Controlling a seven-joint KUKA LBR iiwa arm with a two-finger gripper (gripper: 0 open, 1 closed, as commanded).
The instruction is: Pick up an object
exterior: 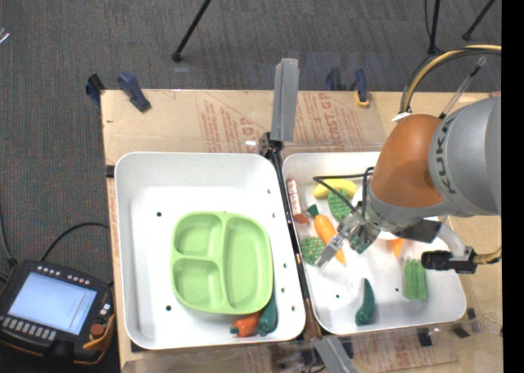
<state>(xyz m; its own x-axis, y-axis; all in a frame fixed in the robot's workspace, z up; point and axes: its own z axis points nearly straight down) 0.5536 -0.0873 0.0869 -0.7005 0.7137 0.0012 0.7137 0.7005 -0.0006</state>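
Carrot: a smooth orange toy carrot with a tapered body lies in the right bin, near its left wall.
Gripper: the gripper hangs right over the carrot's lower end, its grey fingers spread apart with nothing between them.
Neighbours: a knobbly green vegetable sits just beside the gripper's tip; a yellow piece lies farther up the bin.
Rest of right bin: a dark green pepper-shaped toy and a ribbed light green one rest nearer the front.
Left bin: the left bin holds a glossy lime plate with three compartments.
Arm: grey metal, with a rounded orange band.
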